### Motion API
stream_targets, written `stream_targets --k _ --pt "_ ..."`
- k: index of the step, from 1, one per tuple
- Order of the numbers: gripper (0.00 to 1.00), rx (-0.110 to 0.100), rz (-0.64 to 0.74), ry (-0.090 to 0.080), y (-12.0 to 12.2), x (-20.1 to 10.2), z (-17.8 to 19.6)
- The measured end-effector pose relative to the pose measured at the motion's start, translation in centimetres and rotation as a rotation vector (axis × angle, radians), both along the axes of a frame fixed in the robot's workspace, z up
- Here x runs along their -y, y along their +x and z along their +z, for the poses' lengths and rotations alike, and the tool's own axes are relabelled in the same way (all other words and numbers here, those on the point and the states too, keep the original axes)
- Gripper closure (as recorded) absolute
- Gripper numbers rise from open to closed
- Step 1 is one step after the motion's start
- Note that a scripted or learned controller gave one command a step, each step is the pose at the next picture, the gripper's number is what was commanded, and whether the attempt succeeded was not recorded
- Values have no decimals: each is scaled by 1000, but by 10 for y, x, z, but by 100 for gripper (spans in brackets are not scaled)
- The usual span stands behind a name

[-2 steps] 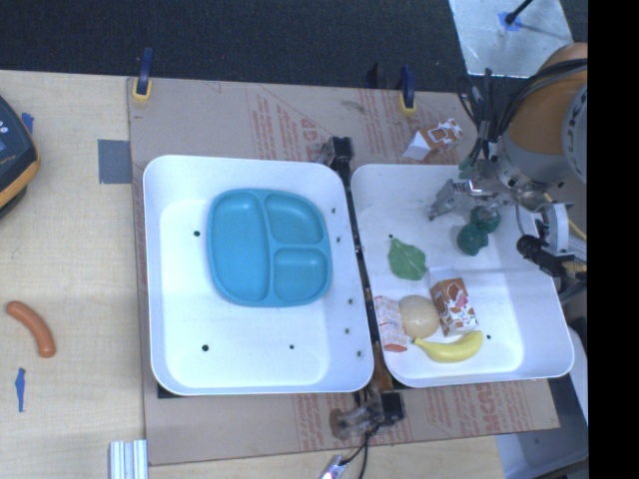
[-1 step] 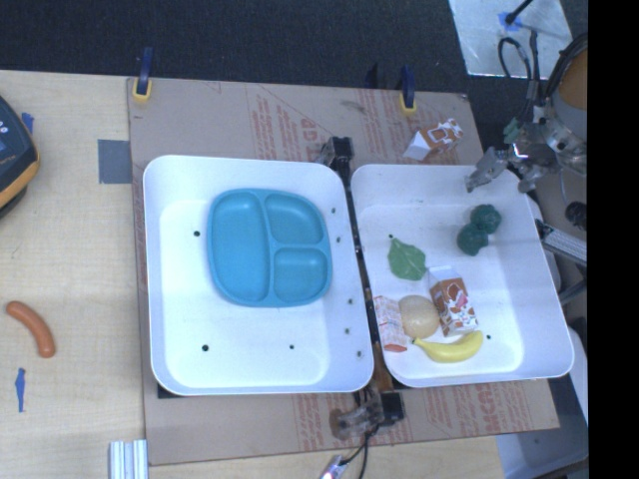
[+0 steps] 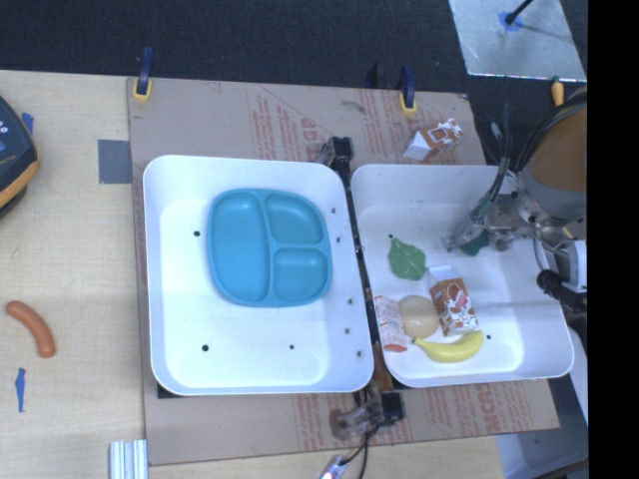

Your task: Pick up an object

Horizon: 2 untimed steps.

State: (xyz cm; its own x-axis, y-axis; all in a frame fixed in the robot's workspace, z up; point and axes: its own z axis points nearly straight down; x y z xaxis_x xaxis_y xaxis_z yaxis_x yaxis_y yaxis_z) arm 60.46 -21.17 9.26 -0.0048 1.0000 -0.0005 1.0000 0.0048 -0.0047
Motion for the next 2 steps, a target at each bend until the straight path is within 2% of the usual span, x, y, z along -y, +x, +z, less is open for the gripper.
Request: stream_targets --k 1,2 --pt "0 2 -1 1 47 -29 0" --pt "0 4 -2 0 52 0 2"
